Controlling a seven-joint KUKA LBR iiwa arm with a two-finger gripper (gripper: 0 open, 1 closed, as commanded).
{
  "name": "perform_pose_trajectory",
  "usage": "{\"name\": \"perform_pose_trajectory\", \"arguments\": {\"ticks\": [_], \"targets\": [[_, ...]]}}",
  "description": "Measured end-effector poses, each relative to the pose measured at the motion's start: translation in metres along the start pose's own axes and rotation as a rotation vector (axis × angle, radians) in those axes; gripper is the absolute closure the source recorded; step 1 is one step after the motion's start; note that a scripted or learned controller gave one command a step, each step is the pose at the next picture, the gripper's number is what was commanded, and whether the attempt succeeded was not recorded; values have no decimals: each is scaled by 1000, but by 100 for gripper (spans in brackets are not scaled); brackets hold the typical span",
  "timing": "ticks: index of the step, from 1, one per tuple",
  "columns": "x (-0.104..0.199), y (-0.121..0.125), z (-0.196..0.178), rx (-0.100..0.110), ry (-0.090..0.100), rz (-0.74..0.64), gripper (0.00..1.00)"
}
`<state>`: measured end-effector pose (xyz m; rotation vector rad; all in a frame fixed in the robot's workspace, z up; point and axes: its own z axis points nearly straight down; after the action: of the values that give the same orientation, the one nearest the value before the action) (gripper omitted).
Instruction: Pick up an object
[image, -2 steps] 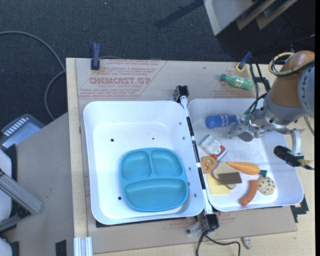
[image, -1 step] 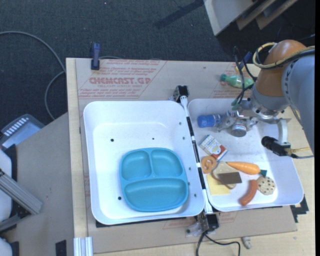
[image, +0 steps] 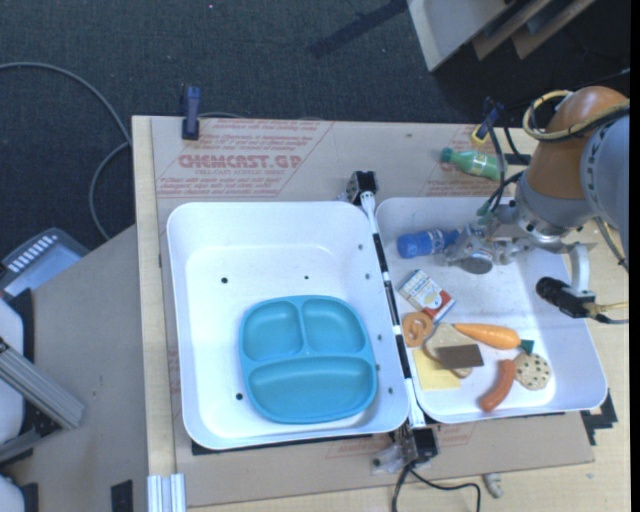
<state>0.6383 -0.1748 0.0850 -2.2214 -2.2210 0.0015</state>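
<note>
1 blue bottle (image: 428, 243) lies just left of the jaws (image: 478, 252), whose opening I cannot tell.

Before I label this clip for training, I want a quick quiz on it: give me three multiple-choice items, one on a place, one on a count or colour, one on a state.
1. Where does the blue divided plate lie?
A. in the left bin
B. in the right bin
C. on the bare bench

2. How many compartments does that plate have?
A. two
B. three
C. five

3. How does the blue bottle sit in the right bin?
A. standing upright
B. lying on its side
C. resting on the carrot

Answers:
1 A: the plate sits on the floor of the left bin.
2 B: two small sections above one large one.
3 B: its long side lies along the bin floor, just left of the end effector and well apart from the carrot.
</note>
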Motion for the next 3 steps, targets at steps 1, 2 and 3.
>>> {"name": "perform_pose_trajectory", "arguments": {"ticks": [1,2,3], "targets": [[23,18,6,47,-2,-4,0],[26,25,-8,12,-3,2,100],[15,-24,-29,0,0,0,100]]}}
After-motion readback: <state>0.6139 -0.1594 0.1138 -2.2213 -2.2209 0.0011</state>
